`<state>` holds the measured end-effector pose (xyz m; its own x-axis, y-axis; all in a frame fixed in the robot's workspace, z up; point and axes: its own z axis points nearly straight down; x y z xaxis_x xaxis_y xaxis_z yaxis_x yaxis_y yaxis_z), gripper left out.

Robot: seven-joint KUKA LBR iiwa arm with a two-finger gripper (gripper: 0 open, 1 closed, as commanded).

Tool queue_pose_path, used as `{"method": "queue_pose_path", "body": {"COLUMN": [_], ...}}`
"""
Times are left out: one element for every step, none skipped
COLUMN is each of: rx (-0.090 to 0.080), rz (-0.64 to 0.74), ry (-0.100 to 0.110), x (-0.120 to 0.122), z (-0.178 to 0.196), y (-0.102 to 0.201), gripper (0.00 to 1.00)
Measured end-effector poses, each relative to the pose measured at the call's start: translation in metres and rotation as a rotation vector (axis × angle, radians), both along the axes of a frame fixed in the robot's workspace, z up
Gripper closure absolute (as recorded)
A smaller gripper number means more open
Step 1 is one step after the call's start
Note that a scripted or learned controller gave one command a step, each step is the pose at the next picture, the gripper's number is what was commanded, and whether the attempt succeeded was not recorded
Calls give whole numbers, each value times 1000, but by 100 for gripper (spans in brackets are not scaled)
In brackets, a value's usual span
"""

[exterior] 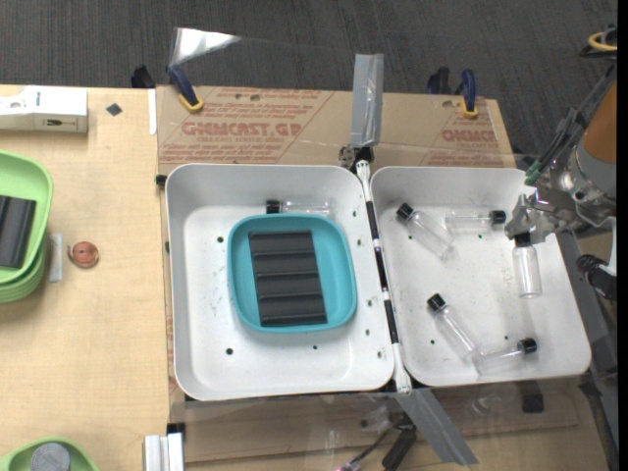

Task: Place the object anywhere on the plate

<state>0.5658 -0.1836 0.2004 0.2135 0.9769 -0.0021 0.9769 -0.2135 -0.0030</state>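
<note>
- Vials near the front (502, 355) lie loose; clear glass could slip.
- Gripper (523, 226) above one vial (527, 266); grip state, cannot tell.
- Plate (291, 273) sits well apart.

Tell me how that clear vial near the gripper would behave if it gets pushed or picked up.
The vial lies on its side and looks round, so it would probably roll on the smooth bin floor. Clear and seemingly empty, it is likely light and perhaps slippery for the gripper.
</note>
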Motion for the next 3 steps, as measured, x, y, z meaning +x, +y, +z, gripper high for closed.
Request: {"method": "queue_pose_path", "body": {"rx": [2,2,2], "rz": [136,269,477], "ry": [0,-1,1], "x": [-18,-15,-40], "z": [12,-2,-10], "y": [63,127,183], "gripper": [100,100,100]}}
